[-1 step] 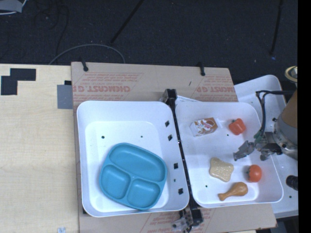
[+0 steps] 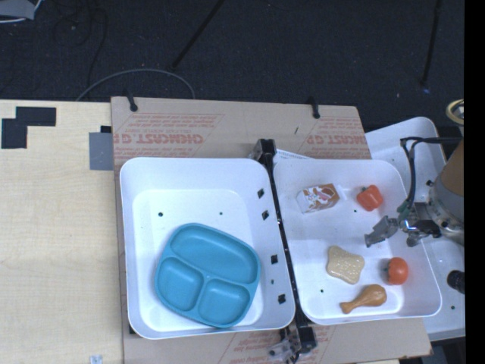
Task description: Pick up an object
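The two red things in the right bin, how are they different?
The upper red toy looks like a pepper, blocky with a green stem; the lower red toy looks like a tomato, rounder. The pepper sits near the bin's far side beside a small packet; the tomato sits nearer the front, between a bread slice and the bin's right wall. The tool hangs between them. Both are small, red, and lie loose in the right bin.

The pincer [image 2: 381,231] hangs over the right bin [image 2: 303,294]. Left of it lie the packet [image 2: 319,197] and, nearer, the bread slice [image 2: 345,265]. Just behind sits one tomato [image 2: 370,197]; in front, another tomato [image 2: 397,270] and the drumstick [image 2: 364,299]. Far left, the divided tray [image 2: 206,273] lies in the left bin [image 2: 189,174].
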Motion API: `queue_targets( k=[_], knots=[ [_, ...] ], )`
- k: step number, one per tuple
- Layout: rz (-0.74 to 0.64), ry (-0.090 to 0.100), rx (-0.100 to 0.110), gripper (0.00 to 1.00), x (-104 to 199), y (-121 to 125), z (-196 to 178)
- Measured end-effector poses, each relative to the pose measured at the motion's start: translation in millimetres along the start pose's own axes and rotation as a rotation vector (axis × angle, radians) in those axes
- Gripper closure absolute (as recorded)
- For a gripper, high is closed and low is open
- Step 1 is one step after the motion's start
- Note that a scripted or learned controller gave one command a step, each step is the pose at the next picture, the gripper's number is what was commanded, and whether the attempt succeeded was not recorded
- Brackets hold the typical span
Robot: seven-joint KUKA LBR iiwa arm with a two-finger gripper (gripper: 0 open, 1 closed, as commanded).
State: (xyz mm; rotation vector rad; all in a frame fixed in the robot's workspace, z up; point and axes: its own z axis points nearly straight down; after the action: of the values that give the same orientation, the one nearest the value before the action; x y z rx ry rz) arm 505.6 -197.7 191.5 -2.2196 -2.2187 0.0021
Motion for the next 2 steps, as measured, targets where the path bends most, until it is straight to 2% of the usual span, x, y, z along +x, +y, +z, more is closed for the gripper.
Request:
queue_targets(
  k=[2],
  knots=[
    [0.0, 0.001, -0.002, 0.0, 0.1, -7.0, 103.5]
  ],
)
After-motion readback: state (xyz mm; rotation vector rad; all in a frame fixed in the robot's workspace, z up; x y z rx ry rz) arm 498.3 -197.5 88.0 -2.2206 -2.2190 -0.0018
